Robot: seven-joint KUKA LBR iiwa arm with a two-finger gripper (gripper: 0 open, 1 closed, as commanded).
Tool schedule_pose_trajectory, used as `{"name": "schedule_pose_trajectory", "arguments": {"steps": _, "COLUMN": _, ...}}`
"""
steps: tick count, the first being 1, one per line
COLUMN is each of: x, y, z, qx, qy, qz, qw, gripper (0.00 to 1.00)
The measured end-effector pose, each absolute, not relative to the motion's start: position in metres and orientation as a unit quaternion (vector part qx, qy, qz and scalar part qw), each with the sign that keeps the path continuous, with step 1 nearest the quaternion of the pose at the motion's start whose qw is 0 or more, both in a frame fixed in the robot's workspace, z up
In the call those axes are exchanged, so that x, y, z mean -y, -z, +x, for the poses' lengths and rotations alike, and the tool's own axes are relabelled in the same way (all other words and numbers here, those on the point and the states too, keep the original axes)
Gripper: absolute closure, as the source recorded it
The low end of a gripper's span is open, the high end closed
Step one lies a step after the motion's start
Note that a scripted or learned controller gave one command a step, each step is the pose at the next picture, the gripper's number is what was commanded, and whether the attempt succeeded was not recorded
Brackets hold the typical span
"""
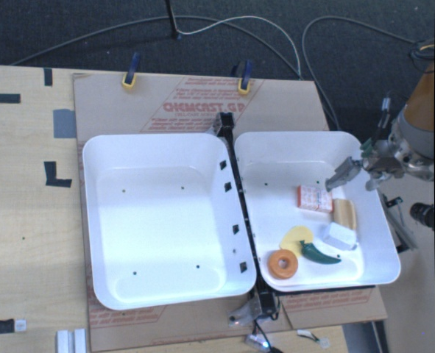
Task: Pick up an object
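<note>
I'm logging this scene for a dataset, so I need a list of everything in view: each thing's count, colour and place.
Shallow plastic bins: 2, white, side by side on the bench; left bin, right bin.
Small printed box: 1, red and white, right bin, centre.
Oblong block: 1, tan, right of the box.
Small flat block: 1, white, below the tan block.
Rounded lump: 1, yellow, right bin's near part.
Curved pepper-shaped toy: 1, dark green, beside the yellow lump.
Ring-shaped piece: 1, orange, right bin's near left corner.
Spring clamps: 2, blue and yellow, far cardboard edge.
Gripper: 1, grey, above the right bin's far right part.
</note>
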State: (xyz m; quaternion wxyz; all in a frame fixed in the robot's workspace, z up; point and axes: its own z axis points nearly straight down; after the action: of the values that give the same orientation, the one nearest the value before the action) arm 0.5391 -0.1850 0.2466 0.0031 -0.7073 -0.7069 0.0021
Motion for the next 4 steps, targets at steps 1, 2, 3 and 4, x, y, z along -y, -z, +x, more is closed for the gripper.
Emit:
{"name": "schedule_pose_trajectory", "arguments": {"steps": 1, "x": 0.185, "y": -0.25, "z": 0.54, "qx": 0.707, "qy": -0.0002, "qz": -0.707, "qw": 0.0, "gripper": 0.0}}
{"name": "schedule_pose_trajectory", "arguments": {"steps": 2, "x": 0.179, "y": -0.205, "z": 0.545, "qx": 0.707, "qy": -0.0012, "qz": -0.707, "qw": 0.002, "gripper": 0.0}}
{"name": "schedule_pose_trajectory", "arguments": {"steps": 3, "x": 0.168, "y": -0.152, "z": 0.541, "qx": 0.707, "qy": -0.0013, "qz": -0.707, "qw": 0.002, "gripper": 0.0}}
{"name": "schedule_pose_trajectory", "arguments": {"steps": 4, "x": 0.167, "y": -0.109, "z": 0.536, "qx": 0.707, "qy": -0.0012, "qz": -0.707, "qw": 0.002, "gripper": 0.0}}
